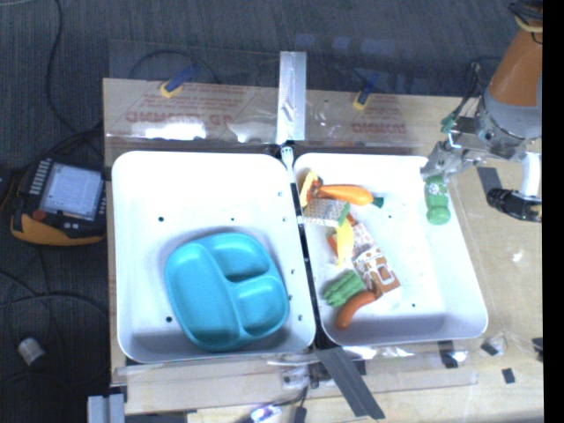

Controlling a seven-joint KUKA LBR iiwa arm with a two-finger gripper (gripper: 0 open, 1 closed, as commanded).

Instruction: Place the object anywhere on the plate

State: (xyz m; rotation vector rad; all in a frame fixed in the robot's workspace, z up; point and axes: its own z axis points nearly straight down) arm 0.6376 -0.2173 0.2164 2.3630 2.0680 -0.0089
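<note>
Camera view puts the gripper [438,176] over the right bin's [458,280] far right corner, its fingers clamped on a green object [437,203]. A blue plate [227,289] with 3 compartments lies in the left bin [141,236]. Red printing on the bench's [203,113] far edge is unreadable.

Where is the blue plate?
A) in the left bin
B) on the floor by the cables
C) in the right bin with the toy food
A: the blue plate lies in the left bin, while the toy food is heaped in the right bin.
</note>
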